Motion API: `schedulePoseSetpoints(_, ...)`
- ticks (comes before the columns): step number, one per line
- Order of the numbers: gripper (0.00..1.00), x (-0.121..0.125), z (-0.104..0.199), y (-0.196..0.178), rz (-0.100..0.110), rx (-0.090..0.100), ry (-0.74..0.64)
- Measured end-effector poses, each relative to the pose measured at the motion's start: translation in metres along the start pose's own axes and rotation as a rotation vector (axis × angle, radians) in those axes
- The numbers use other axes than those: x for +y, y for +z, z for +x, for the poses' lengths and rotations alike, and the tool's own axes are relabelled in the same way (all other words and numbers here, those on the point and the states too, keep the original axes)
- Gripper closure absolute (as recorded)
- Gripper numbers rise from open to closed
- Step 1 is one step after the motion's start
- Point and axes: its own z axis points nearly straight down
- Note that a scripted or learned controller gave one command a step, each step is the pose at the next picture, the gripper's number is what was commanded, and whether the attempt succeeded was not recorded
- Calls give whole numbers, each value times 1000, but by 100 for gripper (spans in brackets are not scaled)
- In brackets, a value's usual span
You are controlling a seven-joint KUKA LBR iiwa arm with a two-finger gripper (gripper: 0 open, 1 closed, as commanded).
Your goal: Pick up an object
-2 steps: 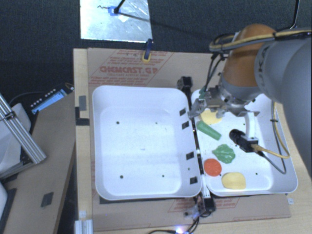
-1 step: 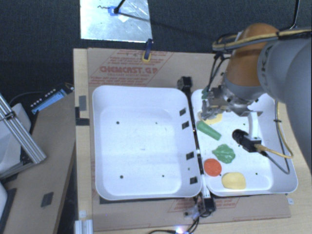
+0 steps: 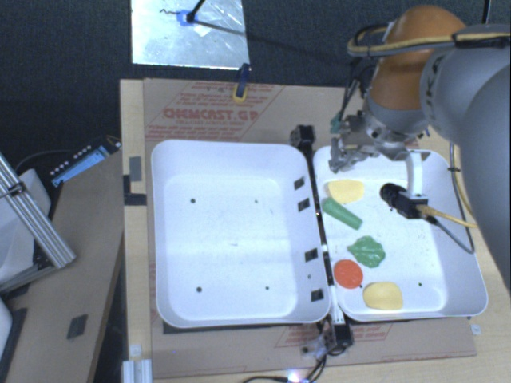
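Note:
The right bin [image 3: 455,294] holds several toy foods: a pale yellow piece [image 3: 346,190], a green cylinder [image 3: 341,213], a leafy green piece [image 3: 367,250], a red-orange round piece [image 3: 347,274] and a yellow lump [image 3: 383,295]. My gripper [image 3: 345,159] hangs over the bin's far left corner, just above and behind the pale yellow piece. Nothing shows between its fingers. The arm's wrist and orange band cover the bin's far edge.
The left bin [image 3: 172,294] lies beside it, joined by a black clip strip [image 3: 313,230]. A black camera unit with a yellow cable [image 3: 407,202] hangs off the wrist over the right bin. A foil sheet [image 3: 189,21] lies beyond the bench.

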Motion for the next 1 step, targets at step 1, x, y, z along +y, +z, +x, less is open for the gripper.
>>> schedulePoseSetpoints(1,100,44,55,-56,-3,1,-3)
